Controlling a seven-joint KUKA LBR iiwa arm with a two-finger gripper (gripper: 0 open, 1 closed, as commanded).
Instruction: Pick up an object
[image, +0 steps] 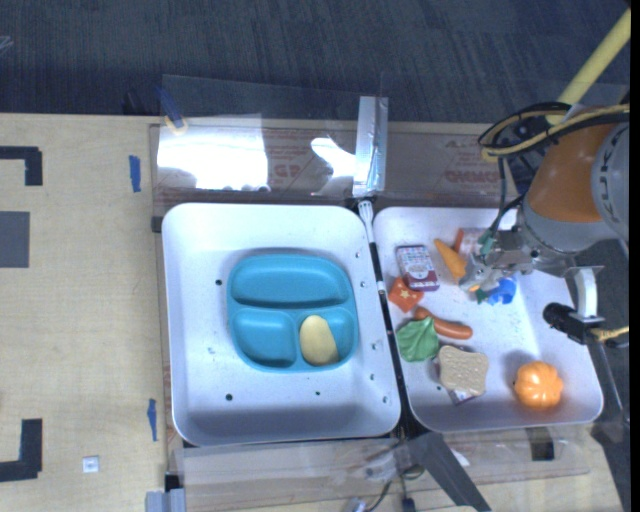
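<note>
1. Closest to the camera, the wooden counter (70, 330) is carrying two shallow white bins side by side, the left bin (190, 400) and the right bin (580, 405)
2. Sitting near the front of the right bin: an orange pumpkin-looking toy (538, 384) toward the right, and a slice of toast (463, 369) just left of it, lying on something dark I can't make out
3. A bit further back, a green leafy piece (417, 339) is lying next to the toast, with a little sausage (450, 326) touching its upper edge
4. In the left bin, a blue divided tray (275, 290) is sitting in the middle, and a yellow lemon-ish thing (318, 339) is resting in its front right compartment
5. Moving back in the right bin, a red piece (405, 294) is lying by the divider, a small pink-and-white packet (414, 266) is just behind it, and an orange carrot-like piece (449, 258) is beside that
6. The end effector (492, 268) is hanging low over the back of the right bin, right above a small blue thing (500, 292) with a green bit next to it. Honestly can't tell if the fingers are open or closed, or gripping anything
7. Furthest right, the grey arm with the orange band (565, 180) is reaching in
</note>
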